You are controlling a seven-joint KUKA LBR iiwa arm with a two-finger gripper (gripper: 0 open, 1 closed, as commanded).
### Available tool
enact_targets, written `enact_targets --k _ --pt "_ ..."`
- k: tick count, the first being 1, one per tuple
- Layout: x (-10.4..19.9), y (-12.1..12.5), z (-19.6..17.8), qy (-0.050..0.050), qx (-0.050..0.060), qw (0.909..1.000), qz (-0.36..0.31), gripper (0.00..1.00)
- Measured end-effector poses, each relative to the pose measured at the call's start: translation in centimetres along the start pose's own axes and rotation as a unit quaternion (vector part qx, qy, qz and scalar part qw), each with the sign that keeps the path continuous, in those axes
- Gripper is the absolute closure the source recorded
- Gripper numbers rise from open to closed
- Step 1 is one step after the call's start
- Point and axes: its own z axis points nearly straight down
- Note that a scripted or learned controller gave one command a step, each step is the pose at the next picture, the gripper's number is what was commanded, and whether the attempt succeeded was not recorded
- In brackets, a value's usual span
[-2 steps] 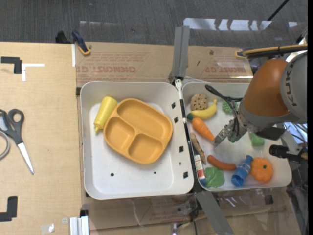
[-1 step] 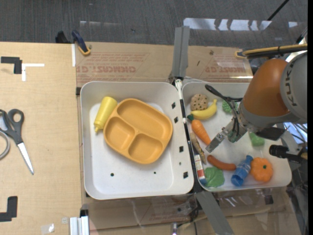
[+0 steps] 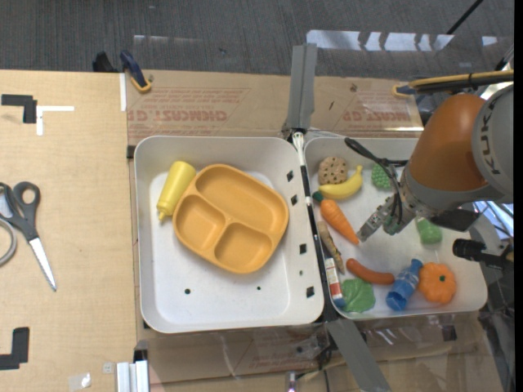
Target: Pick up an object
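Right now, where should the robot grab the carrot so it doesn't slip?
Probably across the thick orange middle of the carrot, coming straight down from above. It lies flat in the right bin, slanting from its top near the banana down to its tip, so the pincer should close across its narrow width, not along its length.

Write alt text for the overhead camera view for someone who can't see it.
A grey-and-orange robot arm lowers its gripper into the right bin among toy foods, beside a carrot and banana. The left bin holds a yellow divided plate and yellow bottle.
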Motion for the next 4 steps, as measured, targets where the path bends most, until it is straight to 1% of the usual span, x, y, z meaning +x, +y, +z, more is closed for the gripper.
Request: enact_targets --k 1,2,3,4 --pt "0.0 0.0 0.0 0.0 0.0 1.0 0.0 0.0" --pt "-0.8 1.9 1.9 0.001 0.001 0.9986 0.053 0.0" --pt "-0.8 1.9 1.0 0.0 0.002 0.9987 0.052 1.0" --pt "3.4 5.6 -12.4 -0.001 0.001 0.9998 -0.022 1.0"
